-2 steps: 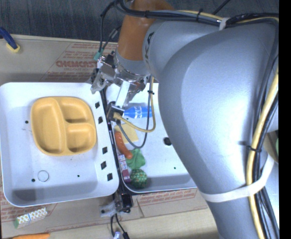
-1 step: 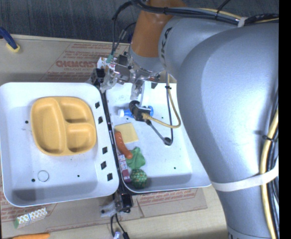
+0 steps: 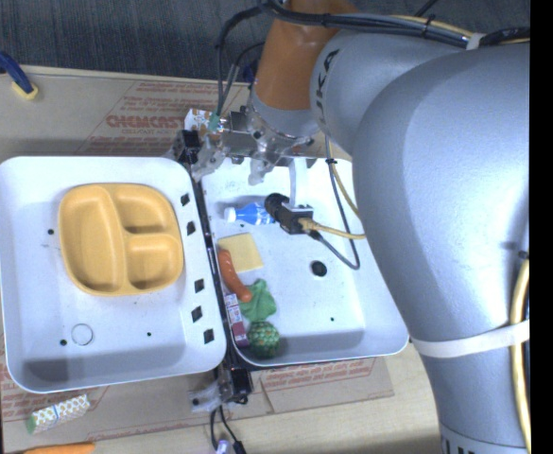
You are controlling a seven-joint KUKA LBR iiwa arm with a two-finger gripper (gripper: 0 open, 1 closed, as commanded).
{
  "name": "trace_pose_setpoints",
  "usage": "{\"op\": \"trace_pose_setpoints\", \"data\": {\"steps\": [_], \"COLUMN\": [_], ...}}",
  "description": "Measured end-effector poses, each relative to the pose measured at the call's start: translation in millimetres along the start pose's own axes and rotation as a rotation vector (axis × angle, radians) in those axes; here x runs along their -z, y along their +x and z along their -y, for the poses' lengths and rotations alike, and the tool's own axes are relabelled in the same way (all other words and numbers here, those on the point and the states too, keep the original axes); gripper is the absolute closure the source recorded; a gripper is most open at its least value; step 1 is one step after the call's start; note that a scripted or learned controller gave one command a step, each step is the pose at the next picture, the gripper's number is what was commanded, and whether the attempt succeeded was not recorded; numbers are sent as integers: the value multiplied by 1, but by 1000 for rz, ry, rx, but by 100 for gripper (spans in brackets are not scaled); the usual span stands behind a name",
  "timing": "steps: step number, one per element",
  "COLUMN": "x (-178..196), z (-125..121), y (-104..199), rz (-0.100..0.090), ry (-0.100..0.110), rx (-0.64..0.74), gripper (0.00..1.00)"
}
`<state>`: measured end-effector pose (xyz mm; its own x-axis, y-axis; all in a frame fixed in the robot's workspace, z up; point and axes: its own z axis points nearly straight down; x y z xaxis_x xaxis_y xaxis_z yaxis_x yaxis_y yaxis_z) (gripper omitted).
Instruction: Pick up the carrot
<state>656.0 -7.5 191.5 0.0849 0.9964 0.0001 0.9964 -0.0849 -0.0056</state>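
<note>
The carrot is a short orange stick with a green leafy top. It lies along the left wall of the right bin, pointing toward the bin's near end. My gripper hangs over the far left corner of that bin, well above and beyond the carrot, with nothing seen in it. A pale yellow block touches the carrot's far end on its right side.
A blue and white bottle lies just under the gripper. A green and dark red toy fruit sits at the right bin's near edge. The left bin holds a yellow divided plate. The grey arm covers the right side.
</note>
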Motion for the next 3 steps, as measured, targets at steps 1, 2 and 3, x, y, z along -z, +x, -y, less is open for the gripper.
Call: {"op": "trace_pose_setpoints", "data": {"steps": [1,2,3], "x": [-1,-1,8], "z": [86,147,147], "y": [-17,16,16], "rz": [0,0,0], "ry": [0,2,5], "rx": [-200,-456,-453], "gripper": [0,0,100]}}
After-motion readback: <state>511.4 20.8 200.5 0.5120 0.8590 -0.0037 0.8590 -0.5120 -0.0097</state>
